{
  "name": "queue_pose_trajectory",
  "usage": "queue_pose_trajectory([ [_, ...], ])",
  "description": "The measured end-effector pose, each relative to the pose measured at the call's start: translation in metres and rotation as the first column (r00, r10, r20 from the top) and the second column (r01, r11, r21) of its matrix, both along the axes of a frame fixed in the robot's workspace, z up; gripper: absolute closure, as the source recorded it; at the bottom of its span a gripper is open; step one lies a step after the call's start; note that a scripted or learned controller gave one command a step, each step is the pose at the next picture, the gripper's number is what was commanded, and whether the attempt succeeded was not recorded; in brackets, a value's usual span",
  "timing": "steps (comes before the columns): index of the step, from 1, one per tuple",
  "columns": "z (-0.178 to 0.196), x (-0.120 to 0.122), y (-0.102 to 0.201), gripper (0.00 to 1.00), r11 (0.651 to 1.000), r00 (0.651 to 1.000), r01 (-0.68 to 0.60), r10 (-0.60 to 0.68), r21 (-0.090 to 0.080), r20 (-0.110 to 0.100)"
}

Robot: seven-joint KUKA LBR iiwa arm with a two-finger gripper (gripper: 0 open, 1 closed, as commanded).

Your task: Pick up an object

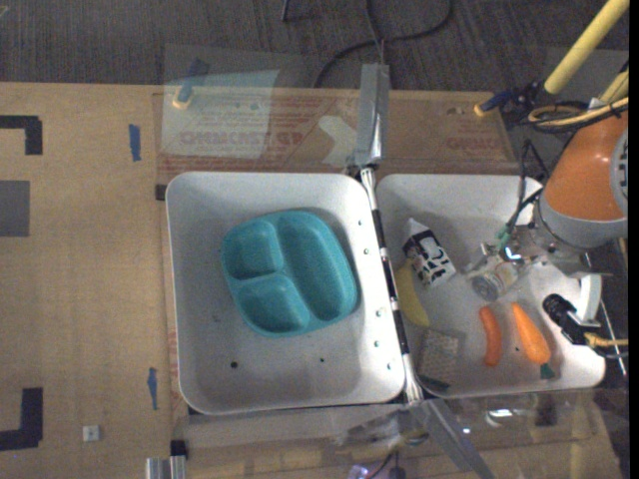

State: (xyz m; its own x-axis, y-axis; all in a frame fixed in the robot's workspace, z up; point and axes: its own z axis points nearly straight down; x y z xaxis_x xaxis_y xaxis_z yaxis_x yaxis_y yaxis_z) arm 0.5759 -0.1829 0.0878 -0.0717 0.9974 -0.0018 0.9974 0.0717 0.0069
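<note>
My gripper (496, 270) hangs low over the middle of the right bin (459, 193), reaching in from the right under the orange wrist band. Just left of it a white bottle with a black label (428, 254) lies tilted on the bin floor. Two orange carrots lie toward the bin's near side, a smaller one (489, 334) and a larger one (530, 335), both just below the gripper. A yellow banana (410, 299) rests along the bin's left wall. A small grey textured square (440, 348) sits near the front left corner.
The left bin (200, 367) holds a teal divided plate (289, 271) at its centre. A metal divider (371, 128) runs between the bins. Cables and a yellow pole (589, 36) crowd the back right. Cardboard bench surface (80, 297) extends left.
</note>
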Motion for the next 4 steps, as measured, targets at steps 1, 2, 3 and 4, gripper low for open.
queue_pose_trajectory([
  [1,0.012,0.001,-0.005,1.00,1.000,1.000,0.006,-0.006,-0.005,0.007],
  [2,0.012,0.001,-0.005,0.00,1.000,1.000,0.006,-0.006,-0.005,0.007],
  [3,0.001,-0.051,0.003,0.00,1.000,1.000,0.010,-0.010,0.000,0.001],
  [4,0.013,-0.049,-0.002,1.00,1.000,1.000,0.018,-0.018,-0.004,0.010],
])
